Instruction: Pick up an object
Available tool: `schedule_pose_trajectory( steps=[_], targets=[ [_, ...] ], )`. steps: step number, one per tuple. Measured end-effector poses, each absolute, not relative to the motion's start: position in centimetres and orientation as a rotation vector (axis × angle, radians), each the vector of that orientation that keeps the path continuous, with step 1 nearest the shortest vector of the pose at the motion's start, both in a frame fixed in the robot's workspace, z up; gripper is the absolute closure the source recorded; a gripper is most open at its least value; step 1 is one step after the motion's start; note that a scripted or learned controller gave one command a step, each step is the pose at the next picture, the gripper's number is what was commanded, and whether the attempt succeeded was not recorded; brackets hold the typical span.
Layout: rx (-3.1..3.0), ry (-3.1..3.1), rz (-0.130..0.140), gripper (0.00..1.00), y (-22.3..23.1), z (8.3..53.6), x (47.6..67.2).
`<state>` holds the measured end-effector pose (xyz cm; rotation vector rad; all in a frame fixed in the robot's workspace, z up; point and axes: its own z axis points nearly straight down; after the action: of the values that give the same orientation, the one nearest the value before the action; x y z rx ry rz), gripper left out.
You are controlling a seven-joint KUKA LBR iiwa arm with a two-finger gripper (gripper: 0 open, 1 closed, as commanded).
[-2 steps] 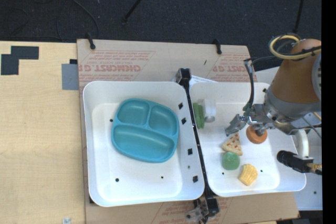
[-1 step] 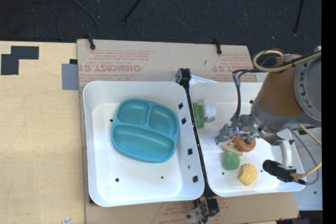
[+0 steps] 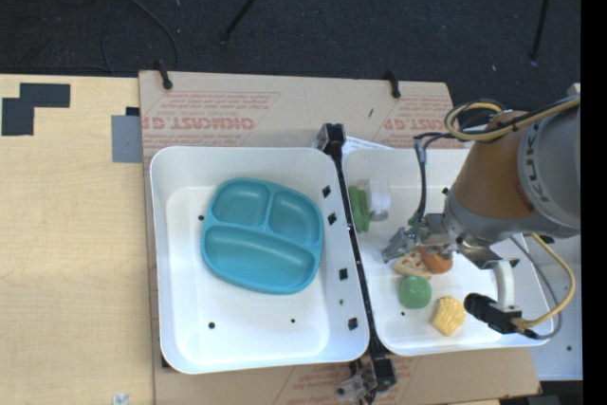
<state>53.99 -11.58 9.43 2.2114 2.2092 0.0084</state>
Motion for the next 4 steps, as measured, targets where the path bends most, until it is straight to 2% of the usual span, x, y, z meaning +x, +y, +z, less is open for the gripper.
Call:
schedule_pose_trajectory(
  steps=[1, 2, 4],
  targets=[
    [2.211, 2.194, 0.013, 1.0, -12.0, 10.9, 54.3],
    [2.22, 2.221, 0.002, 1.0, -12.4, 17.2, 54.5],
    [2.218, 2.221, 0.003, 1.0, -11.8, 27.8, 56.0]
  ],
)
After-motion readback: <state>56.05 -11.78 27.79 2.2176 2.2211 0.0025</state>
